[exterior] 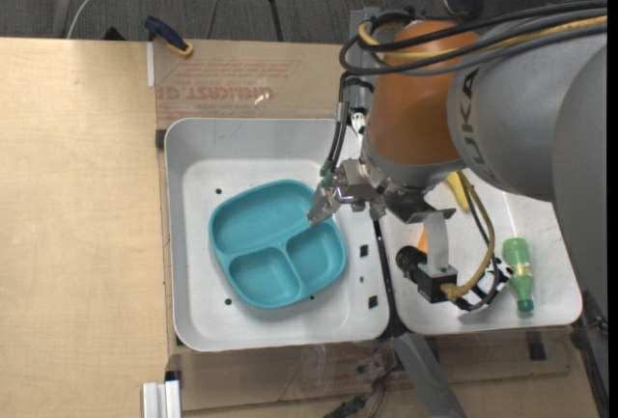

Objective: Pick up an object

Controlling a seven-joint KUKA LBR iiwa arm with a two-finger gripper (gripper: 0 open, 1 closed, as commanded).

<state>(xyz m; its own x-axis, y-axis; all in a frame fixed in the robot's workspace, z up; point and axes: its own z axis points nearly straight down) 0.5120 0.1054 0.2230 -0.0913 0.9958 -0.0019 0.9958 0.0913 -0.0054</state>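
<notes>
A teal divided plate [275, 247] with three compartments lies flat in the left white bin [193, 213]. My gripper [322, 206] hangs low over the plate's right rim, at the edge of the large upper compartment. Whether it touches the rim I cannot tell. The orange wrist band [415, 107] and the grey arm hide much of the right bin [560, 300]. A green bottle [519, 271] lies near that bin's right side, and a small orange thing [420, 238] peeks out below the wrist.
Black and yellow cables [473, 286] with a black fitting dangle from the arm over the right bin. A brown cardboard sheet [232, 83] lies behind the left bin, and a wooden benchtop [77, 213] lies to its left. A clamp [169, 35] sits at the bench's back edge.
</notes>
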